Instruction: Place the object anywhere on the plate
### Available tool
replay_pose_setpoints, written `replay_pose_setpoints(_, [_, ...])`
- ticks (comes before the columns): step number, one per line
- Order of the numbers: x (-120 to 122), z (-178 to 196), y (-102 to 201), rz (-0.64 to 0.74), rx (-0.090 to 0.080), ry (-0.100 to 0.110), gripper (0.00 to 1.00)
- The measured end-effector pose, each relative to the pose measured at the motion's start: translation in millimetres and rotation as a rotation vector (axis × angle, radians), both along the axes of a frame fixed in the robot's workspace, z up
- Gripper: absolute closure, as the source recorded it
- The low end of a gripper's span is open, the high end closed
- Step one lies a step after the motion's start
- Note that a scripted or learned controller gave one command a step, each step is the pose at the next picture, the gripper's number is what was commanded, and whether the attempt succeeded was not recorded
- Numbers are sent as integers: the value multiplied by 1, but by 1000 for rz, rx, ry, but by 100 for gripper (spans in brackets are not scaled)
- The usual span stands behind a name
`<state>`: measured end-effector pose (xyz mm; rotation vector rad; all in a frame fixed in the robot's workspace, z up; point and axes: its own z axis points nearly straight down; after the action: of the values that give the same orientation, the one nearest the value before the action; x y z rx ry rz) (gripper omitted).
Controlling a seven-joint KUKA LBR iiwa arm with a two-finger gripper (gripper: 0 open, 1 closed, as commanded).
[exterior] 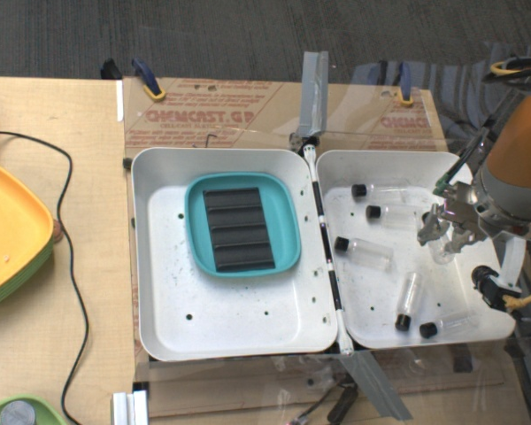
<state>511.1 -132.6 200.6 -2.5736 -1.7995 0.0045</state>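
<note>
The arm [513, 162] reaches in from the right, and its gripper [444, 228] hangs low over the right bin [372, 326], close to that bin's right side. From here I cannot tell how the gripper is set.

Several clear vials with black caps lie scattered in that bin. 1 vial [361, 249] lies just right of the divider, another [408, 299] sits nearer the front, tilted, and a capped vial [379, 189] rests toward the back. Something clear shows right under the gripper, too blurred to say whether it is gripped.

The teal plate [286, 228] sits in the left bin [159, 308], toward its back half, with a dark ribbed insert [238, 228] in its middle.
</note>
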Motion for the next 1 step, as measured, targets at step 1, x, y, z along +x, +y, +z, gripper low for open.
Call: replay_pose_setpoints(1, [0,0,0,0,0,0,0])
